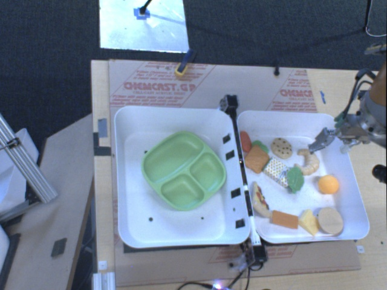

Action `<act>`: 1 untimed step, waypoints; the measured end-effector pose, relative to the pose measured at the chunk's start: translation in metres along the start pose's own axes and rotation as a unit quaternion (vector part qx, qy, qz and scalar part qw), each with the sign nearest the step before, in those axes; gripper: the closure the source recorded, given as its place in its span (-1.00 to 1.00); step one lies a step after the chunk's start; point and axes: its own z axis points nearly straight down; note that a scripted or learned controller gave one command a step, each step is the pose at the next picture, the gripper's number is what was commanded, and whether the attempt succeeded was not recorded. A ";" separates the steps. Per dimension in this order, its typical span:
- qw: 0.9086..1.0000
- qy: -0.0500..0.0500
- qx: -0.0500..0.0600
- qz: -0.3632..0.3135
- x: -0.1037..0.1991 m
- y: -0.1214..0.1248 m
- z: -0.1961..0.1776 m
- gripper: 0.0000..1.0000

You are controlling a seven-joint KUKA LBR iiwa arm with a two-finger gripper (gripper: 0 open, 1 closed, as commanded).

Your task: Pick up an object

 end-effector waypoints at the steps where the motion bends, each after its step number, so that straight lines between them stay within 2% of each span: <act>1: 1.000 -0.001 -0.006 -0.002 0.001 0.003 -0.008 -1.00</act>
